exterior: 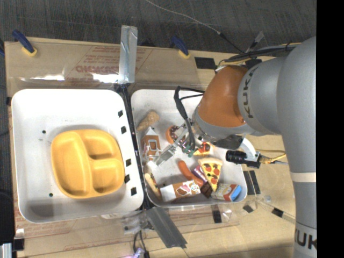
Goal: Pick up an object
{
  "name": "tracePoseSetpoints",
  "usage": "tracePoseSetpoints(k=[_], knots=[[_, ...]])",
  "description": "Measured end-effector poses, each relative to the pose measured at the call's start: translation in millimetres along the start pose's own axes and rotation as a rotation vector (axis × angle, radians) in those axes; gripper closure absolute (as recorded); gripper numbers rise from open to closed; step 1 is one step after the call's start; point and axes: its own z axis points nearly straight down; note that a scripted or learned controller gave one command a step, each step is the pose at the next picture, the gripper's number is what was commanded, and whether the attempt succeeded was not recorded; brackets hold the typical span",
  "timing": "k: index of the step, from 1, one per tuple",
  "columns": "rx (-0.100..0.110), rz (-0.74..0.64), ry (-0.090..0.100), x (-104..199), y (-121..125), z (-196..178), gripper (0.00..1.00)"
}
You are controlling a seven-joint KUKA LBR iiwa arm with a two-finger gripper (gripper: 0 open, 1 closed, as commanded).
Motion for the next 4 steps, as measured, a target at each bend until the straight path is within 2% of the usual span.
tracePoseSetpoints(k=[1, 2, 3, 4], knots=[[0.023, 0.134, 0.016, 48.5, -50.0, 14.1, 0.00], [0.022, 0.007, 0.018, -5.3, -17.2, 16.0, 0.00], [0.021, -0.131, 0.020, -45.8, 45.2, 18.0, 0.00], [0.020, -0.137, 0.017, -46.6, 46.6, 6.9, 1.00]])
